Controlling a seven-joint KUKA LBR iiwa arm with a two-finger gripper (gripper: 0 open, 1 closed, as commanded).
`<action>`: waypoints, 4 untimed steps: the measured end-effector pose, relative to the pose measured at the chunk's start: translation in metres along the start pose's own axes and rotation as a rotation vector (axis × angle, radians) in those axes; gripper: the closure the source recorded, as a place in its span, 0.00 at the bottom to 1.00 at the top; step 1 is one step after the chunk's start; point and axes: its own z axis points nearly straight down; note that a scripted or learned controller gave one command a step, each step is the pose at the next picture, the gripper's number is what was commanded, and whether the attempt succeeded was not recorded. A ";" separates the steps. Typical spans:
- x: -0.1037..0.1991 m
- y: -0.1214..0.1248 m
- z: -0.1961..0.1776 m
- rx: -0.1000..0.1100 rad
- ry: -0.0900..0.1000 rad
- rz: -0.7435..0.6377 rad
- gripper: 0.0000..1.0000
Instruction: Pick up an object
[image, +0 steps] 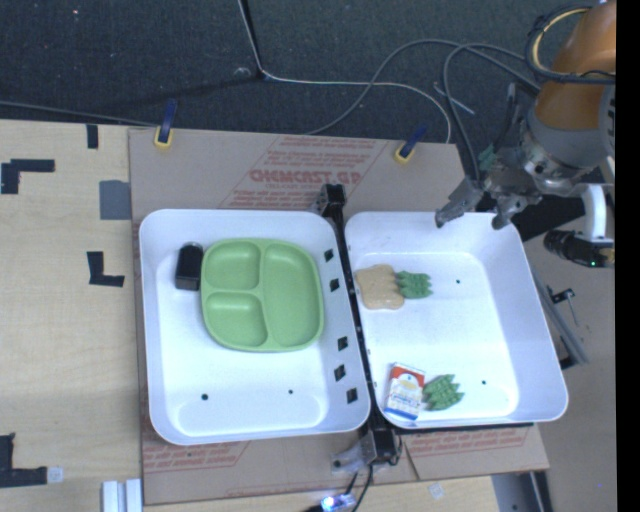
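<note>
Judging by its look, the tan piece seems light and soft, best taken across its middle. The tool is seen open, holding nothing.

Both bins, the left bin and the right bin, look like smooth white plastic with a slight sheen. The green divided plate in the left bin is matt plastic, and the black block at its left edge looks dull. The board under the bins looks like matt brown cardboard with red print. The gripper fingers look dark and matt.
</note>
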 end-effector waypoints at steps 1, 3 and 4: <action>0.001 0.002 -0.008 -0.013 -0.002 -0.003 0.00; -0.008 0.007 0.101 -0.008 -0.003 -0.003 0.00; 0.002 0.002 0.155 -0.008 -0.002 -0.004 0.00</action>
